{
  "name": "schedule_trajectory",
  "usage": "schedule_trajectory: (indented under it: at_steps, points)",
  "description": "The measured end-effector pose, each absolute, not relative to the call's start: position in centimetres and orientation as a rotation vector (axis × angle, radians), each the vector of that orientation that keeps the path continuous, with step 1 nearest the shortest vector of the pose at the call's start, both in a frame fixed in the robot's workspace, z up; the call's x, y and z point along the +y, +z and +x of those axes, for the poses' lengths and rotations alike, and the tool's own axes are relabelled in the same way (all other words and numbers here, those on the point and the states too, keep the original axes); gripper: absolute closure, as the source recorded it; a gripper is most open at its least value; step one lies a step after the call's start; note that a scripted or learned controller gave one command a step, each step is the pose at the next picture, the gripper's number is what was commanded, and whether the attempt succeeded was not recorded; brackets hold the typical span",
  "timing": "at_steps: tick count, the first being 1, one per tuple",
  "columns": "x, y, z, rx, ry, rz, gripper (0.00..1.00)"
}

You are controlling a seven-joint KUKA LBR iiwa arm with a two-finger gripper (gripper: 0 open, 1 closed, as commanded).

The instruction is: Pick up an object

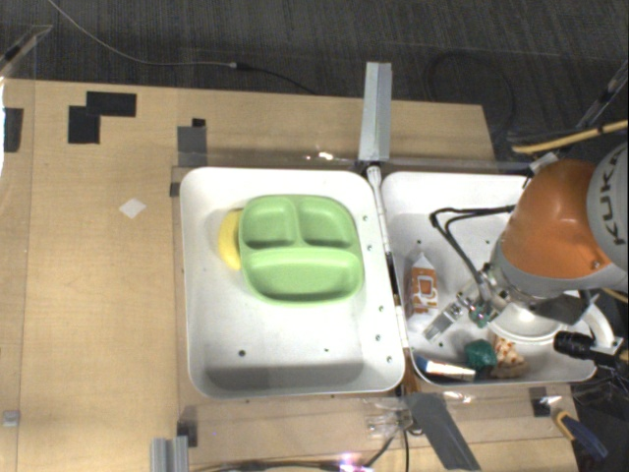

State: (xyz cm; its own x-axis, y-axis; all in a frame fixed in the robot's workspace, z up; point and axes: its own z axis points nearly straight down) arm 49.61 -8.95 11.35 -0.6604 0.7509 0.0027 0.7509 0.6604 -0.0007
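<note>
**A:** What does the bench look like from the overhead camera?

**B:** A pale wooden bench top with black tape patches near its far left corner, and dark carpet beyond it with a thin cable trailing across. Two white bins sit side by side, split by a grey metal post at the far edge.

**A:** What's in the left bin?

**B:** A green divided tray, lying flat toward the far side, with a yellow object peeking out from under its left edge.

**A:** And the right bin?

**B:** The arm, orange band showing, hangs over it. Near the bin's left wall stands a small white and orange packet. Along the near wall lie a teal object, a tan speckled one touching it, and a white tube.

**A:** The gripper?

**B:** Low in the bin, between the packet and the teal object. Whether it's spread or closed, I can't tell, and nothing is visibly held.
</note>
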Motion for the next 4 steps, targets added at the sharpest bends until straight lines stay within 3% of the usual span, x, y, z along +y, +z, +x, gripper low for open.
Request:
schedule_trajectory:
  at_steps: [1, 2, 3, 4]
  points:
    - [-9.8, 9.3, 61.9, -2.671, -0.017, -1.687, 0.0]
    - [-8.8, 24.6, 59.7, -2.662, -0.006, -1.683, 0.0]
    - [-8.8, 12.7, 62.0, -2.673, -0.003, -1.659, 0.0]
    - [-12.2, 18.4, 62.1, -2.774, -0.004, -1.493, 0.0]
